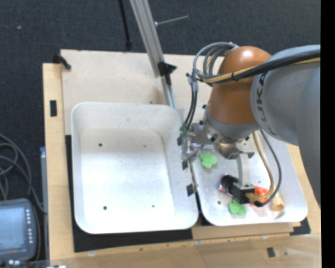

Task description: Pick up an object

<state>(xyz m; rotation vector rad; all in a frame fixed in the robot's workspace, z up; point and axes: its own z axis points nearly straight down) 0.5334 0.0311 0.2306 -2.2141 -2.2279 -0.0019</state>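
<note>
Your pincer (pixel 228 149) hangs low over the right bin (pixel 293 201), tucked under the orange wrist band. You cannot tell how far open it is, or whether it has hold of anything.

The things to pick all lie in the right bin. One green piece (pixel 208 161) sits by the bin's wall on the left-bin (pixel 128 166) side. A second green piece (pixel 237 208) sits against the bin's front rim, and an orange piece (pixel 261 192) is near it, a little further into the bin.

The risks, as I judge them:
- The first green piece lies close to the bin's wall, so a descent there could strike the wall or nudge the piece away.
- The pieces look small and could slip out as the pincer closes.

The only readable writing is "UK" on the arm's grey link above the right bin; the remaining letters are cut off.
</note>
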